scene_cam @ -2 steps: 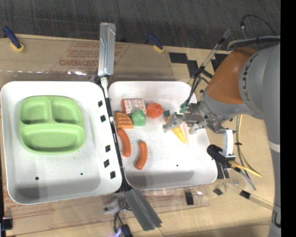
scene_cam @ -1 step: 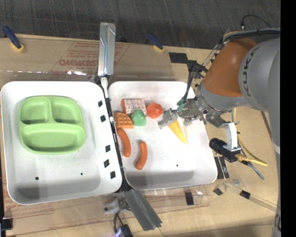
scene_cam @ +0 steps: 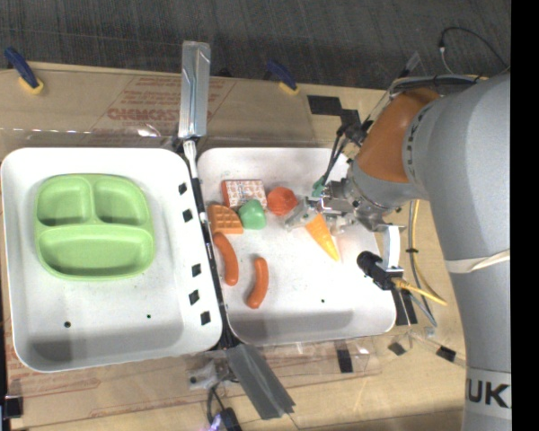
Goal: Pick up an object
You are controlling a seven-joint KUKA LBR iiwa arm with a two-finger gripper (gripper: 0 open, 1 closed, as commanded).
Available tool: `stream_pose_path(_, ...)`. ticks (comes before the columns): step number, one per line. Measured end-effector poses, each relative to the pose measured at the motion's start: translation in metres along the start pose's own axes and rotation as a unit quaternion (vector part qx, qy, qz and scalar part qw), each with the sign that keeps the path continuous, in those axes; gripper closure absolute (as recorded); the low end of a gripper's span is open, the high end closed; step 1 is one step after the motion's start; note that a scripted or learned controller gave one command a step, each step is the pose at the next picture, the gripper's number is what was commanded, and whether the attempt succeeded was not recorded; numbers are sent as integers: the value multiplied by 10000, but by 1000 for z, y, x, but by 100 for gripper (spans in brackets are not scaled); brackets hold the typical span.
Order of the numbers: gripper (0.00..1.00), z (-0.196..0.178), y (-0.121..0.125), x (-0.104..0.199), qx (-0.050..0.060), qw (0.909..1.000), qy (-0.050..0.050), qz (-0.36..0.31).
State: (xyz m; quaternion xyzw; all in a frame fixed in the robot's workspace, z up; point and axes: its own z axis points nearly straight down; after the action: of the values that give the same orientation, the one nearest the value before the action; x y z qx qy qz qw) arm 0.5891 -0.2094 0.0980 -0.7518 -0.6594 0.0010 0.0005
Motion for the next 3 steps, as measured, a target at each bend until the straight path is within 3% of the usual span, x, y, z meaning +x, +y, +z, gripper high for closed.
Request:
stream_pose_path(1,0,6,-20,7,2,9972,7,746)
stream_pose_path(2,100,-4,-19,7,2,9973,5,730)
stream_pose_path(3,100,-98,36,80,-20,9997,6,-244)
